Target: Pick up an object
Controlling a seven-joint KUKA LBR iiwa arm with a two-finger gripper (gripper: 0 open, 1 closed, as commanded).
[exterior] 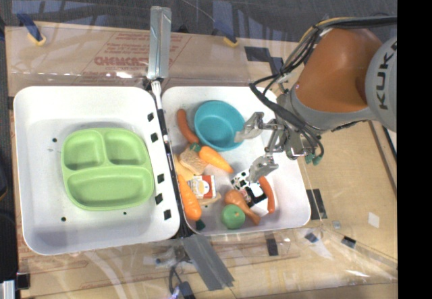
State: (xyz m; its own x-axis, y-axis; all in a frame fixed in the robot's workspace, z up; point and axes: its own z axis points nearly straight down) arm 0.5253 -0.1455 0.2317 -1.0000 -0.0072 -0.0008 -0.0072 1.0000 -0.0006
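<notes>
My gripper (248, 154) hangs open over the right half of the right bin (291, 191), with nothing between its fingers. One finger (251, 127) lies by the rim of a teal bowl (217, 123). The other finger (262, 168) sits just above a small black-and-white item (254, 193) and a red-orange pepper (271, 195). An orange carrot (216, 158) lies left of the gripper. A green apple (233, 216) rests near the bin's front wall.
The right bin also holds a red sausage-like piece (187, 126), a second carrot (191, 201) and a small white-and-red box (200, 187) along its left side. The left bin (34, 156) holds a green divided plate (106, 168).
</notes>
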